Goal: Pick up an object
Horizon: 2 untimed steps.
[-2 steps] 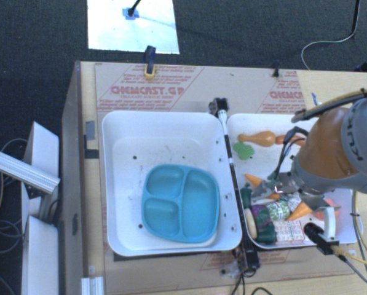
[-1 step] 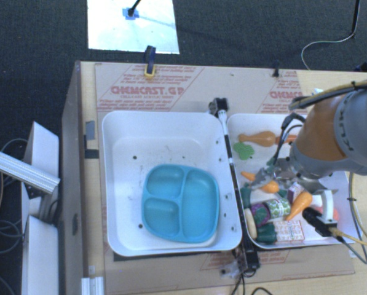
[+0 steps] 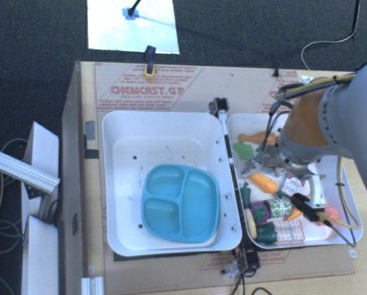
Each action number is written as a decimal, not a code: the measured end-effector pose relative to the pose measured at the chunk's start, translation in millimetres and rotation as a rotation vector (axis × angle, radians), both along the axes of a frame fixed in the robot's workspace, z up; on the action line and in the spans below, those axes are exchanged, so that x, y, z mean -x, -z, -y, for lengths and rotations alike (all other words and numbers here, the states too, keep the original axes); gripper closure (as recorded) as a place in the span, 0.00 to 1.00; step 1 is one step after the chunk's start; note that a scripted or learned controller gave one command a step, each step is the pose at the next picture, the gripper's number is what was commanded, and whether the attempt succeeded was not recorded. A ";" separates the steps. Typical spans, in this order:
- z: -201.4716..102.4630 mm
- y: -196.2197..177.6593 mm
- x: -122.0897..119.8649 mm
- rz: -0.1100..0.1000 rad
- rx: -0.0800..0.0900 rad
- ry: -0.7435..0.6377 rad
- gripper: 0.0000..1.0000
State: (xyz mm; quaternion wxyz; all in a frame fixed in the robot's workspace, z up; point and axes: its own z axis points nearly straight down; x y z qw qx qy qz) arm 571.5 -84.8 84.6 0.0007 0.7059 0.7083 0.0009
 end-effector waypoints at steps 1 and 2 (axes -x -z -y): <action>0.2 -10.6 -0.9 0.003 0.000 -0.002 1.00; -52.9 -101.2 -28.1 0.003 -0.001 -0.002 1.00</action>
